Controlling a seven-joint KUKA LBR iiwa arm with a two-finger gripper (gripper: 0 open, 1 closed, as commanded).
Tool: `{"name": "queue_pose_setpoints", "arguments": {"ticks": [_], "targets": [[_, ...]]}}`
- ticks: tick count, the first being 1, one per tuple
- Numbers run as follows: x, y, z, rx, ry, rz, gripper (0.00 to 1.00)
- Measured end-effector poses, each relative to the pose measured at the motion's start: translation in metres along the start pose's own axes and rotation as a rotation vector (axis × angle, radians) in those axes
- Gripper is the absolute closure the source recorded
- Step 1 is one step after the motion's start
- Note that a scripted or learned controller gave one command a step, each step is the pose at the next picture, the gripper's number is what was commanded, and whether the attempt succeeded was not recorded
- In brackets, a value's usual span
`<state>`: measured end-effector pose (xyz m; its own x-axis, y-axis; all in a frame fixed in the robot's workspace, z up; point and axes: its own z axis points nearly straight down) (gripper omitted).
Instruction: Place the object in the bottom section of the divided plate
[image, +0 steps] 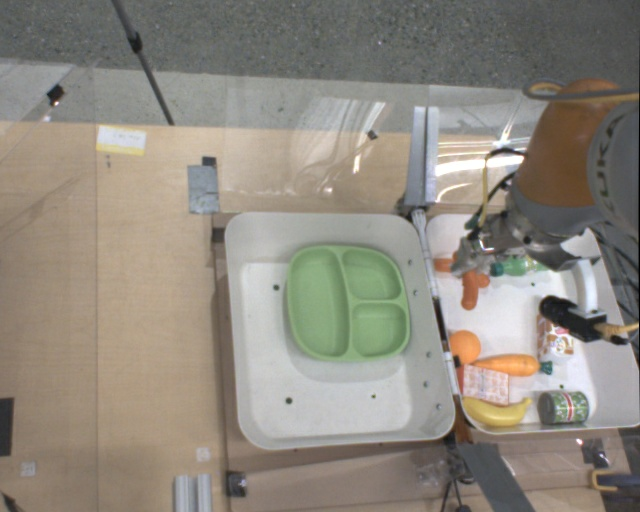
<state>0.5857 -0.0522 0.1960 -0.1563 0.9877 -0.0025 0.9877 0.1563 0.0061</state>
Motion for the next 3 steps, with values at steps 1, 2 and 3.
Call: {"name": "queue_pose_setpoints", "arguments": {"ticks": [1, 2, 3], "targets": [[0.053, 0.026, -0.03, 0.0, 0.002, -0.064, 1.0], [0.13, 0.036, 0.005, 0.002, 0.003, 0.0, 1.0], [0.189, 0.044, 0.023, 0.003, 0.003, -0.015, 1.0]]}}
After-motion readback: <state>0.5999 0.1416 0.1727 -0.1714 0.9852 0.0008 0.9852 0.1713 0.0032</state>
